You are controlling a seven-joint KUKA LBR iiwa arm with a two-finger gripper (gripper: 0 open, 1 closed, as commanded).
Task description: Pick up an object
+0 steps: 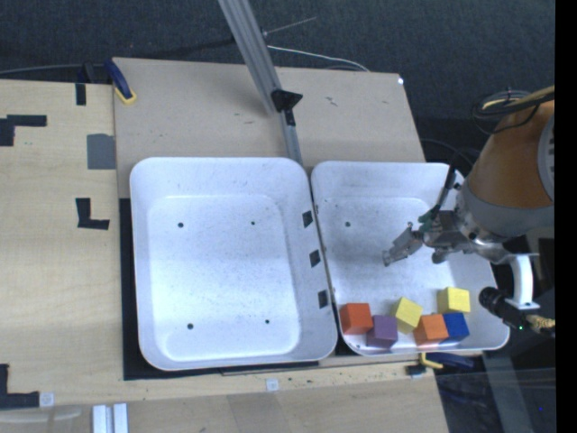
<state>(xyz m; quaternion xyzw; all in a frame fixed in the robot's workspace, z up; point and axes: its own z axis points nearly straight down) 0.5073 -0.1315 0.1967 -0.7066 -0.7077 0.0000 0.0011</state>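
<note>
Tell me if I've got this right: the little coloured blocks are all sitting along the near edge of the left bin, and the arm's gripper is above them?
Not quite: the camera view shows the coloured blocks along the near edge of the right bin, not the left bin. The gripper is indeed above them.

Six small blocks clustered along right bin's near edge: orange block (pixel 356 317), purple block (pixel 385 329), yellow block (pixel 408 312), second orange block (pixel 431 328), blue block (pixel 456 327), second yellow block (pixel 454 299).

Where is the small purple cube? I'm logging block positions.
The small purple cube lies along the right white bin's near edge, between the orange cube and the yellow cube.
</note>
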